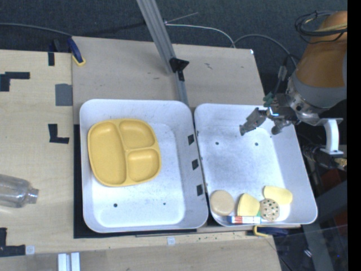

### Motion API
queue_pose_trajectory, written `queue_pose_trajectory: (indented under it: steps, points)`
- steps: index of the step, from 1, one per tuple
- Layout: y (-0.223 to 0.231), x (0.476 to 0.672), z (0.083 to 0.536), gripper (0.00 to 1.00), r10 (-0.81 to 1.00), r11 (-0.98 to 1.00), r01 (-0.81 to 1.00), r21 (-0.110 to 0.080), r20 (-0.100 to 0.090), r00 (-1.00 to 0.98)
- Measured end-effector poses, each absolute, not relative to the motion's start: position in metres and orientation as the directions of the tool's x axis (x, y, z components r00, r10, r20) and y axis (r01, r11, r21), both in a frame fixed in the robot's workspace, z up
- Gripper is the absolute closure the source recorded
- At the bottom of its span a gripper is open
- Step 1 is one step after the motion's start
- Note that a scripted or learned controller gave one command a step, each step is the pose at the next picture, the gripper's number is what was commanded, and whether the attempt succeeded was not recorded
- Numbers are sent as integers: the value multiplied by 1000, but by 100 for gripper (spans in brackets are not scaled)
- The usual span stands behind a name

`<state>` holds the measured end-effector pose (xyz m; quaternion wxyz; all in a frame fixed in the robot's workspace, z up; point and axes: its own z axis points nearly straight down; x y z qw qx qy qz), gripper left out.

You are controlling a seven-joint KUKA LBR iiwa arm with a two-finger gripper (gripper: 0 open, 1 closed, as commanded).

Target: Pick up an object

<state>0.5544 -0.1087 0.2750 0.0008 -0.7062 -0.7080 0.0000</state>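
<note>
Near the front edge of the right bin [293, 151], a beige puck [221, 201], a yellow wedge [247, 204], a cookie [270, 209] and a yellow piece [277, 195] are clustered; they are judged light, stiff and smooth, best taken across the sides. Farther back, the end effector [260, 120] is seen spread wide and empty, well apart from them.

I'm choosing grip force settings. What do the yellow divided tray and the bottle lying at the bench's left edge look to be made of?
The yellow divided tray looks like moulded plastic, matte to satin: uniform colour, rounded compartment walls, soft highlights. The bottle looks like clear thin plastic, glossy: the bench shows through it. Glass can't be ruled out.
</note>
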Motion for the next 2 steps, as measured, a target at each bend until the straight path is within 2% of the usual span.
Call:
queue_pose_trajectory:
  steps: [1, 2]
  points:
    - [-107, 555, 285, 100, 1000, 5, 1000, -2, 3, -5]
    - [-53, 573, 183, 100, 1000, 4, 1000, -9, 1, -4]
